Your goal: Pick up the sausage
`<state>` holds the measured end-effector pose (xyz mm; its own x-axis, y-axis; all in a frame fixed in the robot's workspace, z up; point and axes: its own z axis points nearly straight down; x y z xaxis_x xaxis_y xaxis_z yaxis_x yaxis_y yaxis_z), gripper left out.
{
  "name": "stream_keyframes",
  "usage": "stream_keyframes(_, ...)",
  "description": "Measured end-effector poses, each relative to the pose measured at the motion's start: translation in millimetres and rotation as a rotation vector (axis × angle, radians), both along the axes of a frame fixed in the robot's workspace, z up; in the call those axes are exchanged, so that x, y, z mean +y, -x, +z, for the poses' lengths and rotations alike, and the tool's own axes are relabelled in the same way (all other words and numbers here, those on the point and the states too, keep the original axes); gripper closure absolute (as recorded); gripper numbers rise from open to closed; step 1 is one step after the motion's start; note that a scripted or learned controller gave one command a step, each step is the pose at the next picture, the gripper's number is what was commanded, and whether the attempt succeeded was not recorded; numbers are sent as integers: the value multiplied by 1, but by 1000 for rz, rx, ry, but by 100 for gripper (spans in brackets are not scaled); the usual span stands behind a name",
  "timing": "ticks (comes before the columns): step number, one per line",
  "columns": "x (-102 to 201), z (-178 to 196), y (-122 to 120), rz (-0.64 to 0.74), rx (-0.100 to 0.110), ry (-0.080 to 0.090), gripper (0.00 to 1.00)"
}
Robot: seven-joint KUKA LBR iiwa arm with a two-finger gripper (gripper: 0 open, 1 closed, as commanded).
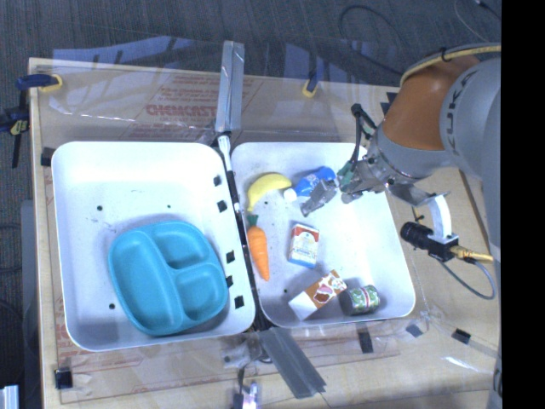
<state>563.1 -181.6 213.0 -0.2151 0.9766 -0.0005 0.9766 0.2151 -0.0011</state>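
My tool hangs over the far part of the right bin, just right of the banana and touching or just above a blue packet. From this slant I cannot tell whether it is spread or pressed together, and nothing can be seen pinched in it.

I cannot tell where the sausage lies. My guess is the right bin, perhaps masked by my tool or wrist, so I cannot judge its long axis either.

The right bin also holds a carrot lying near-to-far along its left wall, a red-and-white carton, a brown carton and a small can at the near side. The left bin holds a blue divided tray.
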Motion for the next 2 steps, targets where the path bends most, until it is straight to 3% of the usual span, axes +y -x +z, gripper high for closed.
stream_keyframes(1,34,-120,-18,-51,-2,3,0)
stream_keyframes(2,-28,-77,-95,205,-6,1,0)
